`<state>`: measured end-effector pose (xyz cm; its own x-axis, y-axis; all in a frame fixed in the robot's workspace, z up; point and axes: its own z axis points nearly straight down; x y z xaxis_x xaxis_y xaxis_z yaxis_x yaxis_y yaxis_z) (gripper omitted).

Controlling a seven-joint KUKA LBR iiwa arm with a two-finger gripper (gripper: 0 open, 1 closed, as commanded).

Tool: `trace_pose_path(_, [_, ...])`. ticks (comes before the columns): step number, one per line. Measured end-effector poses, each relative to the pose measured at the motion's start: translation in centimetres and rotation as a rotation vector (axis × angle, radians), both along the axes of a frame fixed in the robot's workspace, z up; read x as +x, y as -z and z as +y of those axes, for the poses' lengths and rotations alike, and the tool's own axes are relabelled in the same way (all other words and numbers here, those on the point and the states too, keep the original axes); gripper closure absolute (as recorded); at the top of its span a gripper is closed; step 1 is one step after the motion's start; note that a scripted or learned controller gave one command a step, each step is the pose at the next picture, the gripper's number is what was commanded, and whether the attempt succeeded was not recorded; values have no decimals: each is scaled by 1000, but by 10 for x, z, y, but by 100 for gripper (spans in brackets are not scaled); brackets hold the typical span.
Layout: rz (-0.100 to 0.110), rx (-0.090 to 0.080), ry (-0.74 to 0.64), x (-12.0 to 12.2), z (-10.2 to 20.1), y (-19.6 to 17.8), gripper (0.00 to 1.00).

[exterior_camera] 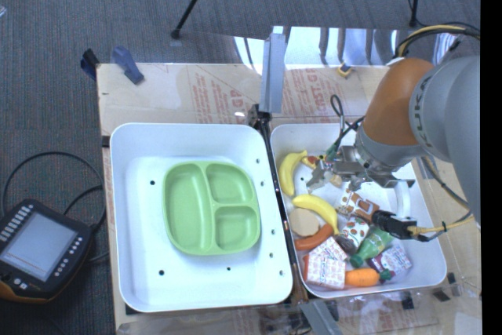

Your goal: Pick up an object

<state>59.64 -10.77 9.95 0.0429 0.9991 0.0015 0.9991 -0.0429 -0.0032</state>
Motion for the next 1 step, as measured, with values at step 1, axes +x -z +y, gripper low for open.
trace_pose_path(1, [0,1,-80,-101,-43,11,0])
